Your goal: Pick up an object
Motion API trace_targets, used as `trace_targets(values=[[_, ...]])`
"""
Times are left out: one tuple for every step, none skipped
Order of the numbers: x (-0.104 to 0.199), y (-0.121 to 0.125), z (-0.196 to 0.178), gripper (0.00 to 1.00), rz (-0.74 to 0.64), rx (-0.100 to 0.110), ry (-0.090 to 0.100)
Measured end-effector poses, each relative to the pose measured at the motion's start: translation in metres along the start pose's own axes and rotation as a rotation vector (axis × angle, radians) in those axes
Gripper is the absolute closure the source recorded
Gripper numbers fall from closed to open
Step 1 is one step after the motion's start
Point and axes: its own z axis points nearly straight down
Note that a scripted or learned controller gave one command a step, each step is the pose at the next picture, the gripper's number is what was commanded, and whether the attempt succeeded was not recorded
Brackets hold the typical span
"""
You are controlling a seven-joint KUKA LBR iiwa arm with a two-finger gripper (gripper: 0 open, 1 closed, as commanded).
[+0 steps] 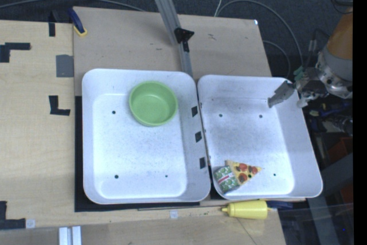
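The hand (pixel 285 93) hovers over the right bin's (pixel 246 129) rim, grip state unclear, probably approaching the pizza (pixel 243 170).

Wooden bench (pixel 229 43) with two white bins (pixel 97 140) (pixel 298 146), yellow bottle (pixel 248 210).

From my station I count two white bins: the left bin (pixel 97 181) and the right bin (pixel 298 140). I see one green bowl (pixel 152 102) in the left bin. In the right bin I count one pizza-slice toy (pixel 245 171) and one small green packet (pixel 226 179) touching it. One yellow bottle (pixel 248 210) lies on the bench just outside the right bin's near edge. One gripper (pixel 287 94) is in view.
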Motion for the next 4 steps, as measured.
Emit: trace_targets(values=[[0.0, 0.0, 0.0, 0.0, 0.0, 0.0, 0.0], [0.001, -0.005, 0.044, 0.0, 0.001, 0.005, 0.0], [-0.003, -0.005, 0.089, 0.0, 0.001, 0.005, 0.0], [-0.006, -0.004, 0.153, 0.0, 0.001, 0.007, 0.001]])
